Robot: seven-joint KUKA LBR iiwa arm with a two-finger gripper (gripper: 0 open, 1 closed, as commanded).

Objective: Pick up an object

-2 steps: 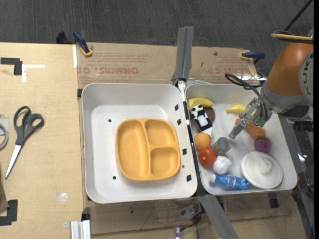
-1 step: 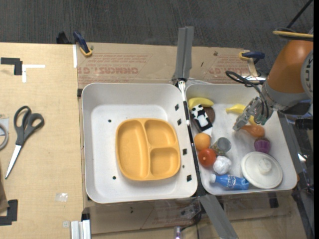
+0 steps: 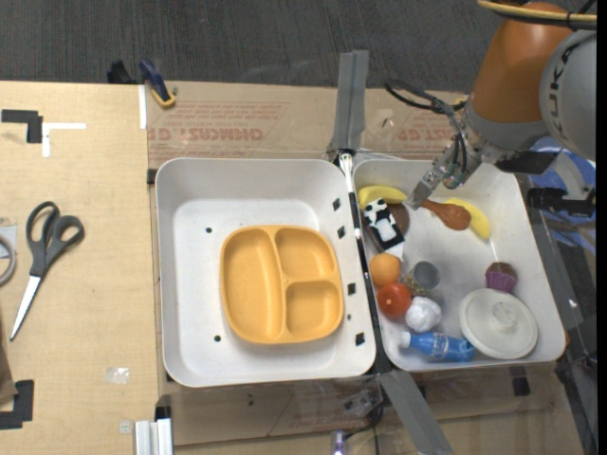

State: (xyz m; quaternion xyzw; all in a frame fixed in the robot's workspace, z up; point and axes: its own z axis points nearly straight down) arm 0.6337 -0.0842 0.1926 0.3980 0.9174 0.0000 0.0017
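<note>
A: Where is the claw (image 3: 424,195)?

B: Over the right bin (image 3: 527,218), low at its back. Its fingers sit tight on the thin handle of a brown wooden spoon (image 3: 450,213), and the gap looks very small.

A: What lies near?

B: A banana (image 3: 381,195) lies under the spoon. An orange (image 3: 384,269), a tomato (image 3: 395,300) and a white lid (image 3: 499,322) sit nearer the front. The left bin (image 3: 180,282) holds a yellow plate (image 3: 282,283). Scissors (image 3: 43,246) lie on the counter (image 3: 76,349).

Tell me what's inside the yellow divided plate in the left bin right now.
Nothing visible: all three compartments of the yellow divided plate show bare. It sits flat in the left bin, so whatever lies under it is covered.
</note>
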